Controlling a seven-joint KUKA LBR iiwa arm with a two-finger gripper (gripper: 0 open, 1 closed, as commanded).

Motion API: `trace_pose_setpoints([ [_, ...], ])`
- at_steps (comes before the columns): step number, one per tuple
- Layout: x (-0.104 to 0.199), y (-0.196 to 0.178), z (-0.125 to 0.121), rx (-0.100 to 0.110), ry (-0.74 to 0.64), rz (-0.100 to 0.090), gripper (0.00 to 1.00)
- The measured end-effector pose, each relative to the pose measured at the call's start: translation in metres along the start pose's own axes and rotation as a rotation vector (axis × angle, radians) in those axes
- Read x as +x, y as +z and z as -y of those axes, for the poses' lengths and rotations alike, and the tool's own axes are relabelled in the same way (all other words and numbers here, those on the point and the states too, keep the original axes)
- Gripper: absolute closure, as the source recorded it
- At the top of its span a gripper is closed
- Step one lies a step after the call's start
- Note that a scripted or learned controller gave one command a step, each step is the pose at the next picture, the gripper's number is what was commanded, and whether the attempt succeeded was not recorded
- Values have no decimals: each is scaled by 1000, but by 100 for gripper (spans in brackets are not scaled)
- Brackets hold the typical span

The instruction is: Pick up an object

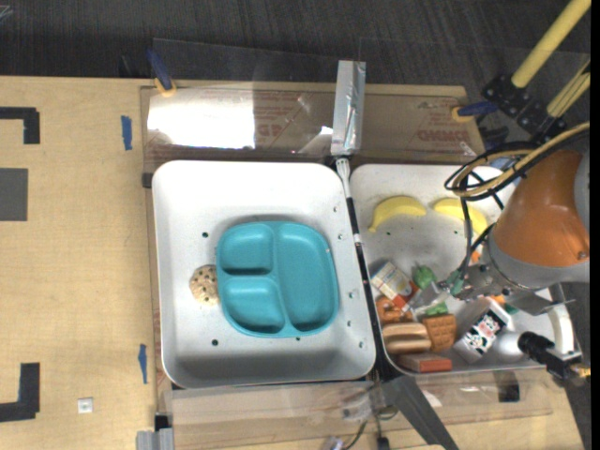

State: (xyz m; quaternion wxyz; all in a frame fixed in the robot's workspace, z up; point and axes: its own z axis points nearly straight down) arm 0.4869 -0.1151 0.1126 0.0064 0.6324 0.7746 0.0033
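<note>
My gripper [461, 285] hangs low over the middle of the right bin [412, 187], under the orange wrist band [544, 216]. Right beneath and beside it lie a green toy [427, 277], a brown cracker-like piece [439, 329] and a black-and-white carton [483, 332]. A white and red packet [386, 279] and a hot-dog bun [405, 337] lie to its left. Two yellow bananas [397, 211] [457, 211] rest at the bin's far end. The arm hides the bin's right part.
The left bin [178, 204] holds a teal divided plate [278, 276] with a cookie [203, 284] beside its left edge. A clear upright panel [348, 106] stands behind the bins. Cables [487, 172] loop near the arm.
</note>
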Motion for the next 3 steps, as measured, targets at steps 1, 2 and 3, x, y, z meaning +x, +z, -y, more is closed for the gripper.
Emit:
trace_pose_setpoints([
  [1,13,25,-25,5,1,0,0],
  [2,12,14,-27,-1,3,2,100],
  [3,67,-74,-52,7,121,-6,100],
])
